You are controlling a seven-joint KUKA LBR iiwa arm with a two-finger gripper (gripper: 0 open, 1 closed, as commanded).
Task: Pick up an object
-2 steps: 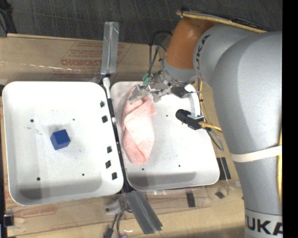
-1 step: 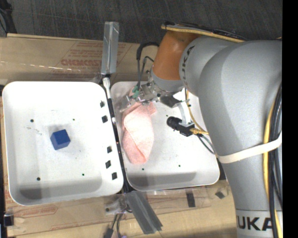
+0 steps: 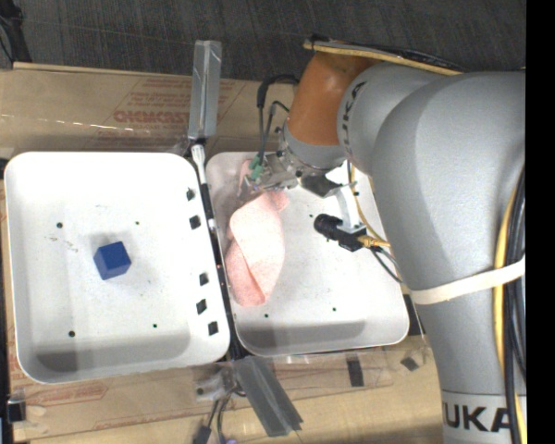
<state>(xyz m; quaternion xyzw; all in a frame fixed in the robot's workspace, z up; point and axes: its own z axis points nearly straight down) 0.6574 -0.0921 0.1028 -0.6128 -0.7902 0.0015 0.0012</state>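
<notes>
Two white bins are noted side by side on the bench. In the left bin [image 3: 37, 248] a small blue cube [image 3: 113, 259] is seen lying alone on the floor, towards the middle, well apart from the arm. In the right bin [image 3: 370, 317] a pink cloth [image 3: 256, 248] is found stretched along the left wall, its long axis running from the near end up towards the far end of the bin, with a slight lean to the right at the top. The gripper [image 3: 270, 172] is positioned at the far end of that bin, directly over the upper tip of the cloth; contact appears likely, but whether cloth is held cannot be told, and the claw's opening cannot be told, being hidden by the wrist. The cloth is judged the nearer candidate: it extends from the claw towards the near edge, so any grasp would be taken at its end, not its middle. The cube would require a full crossing to the left.
</notes>
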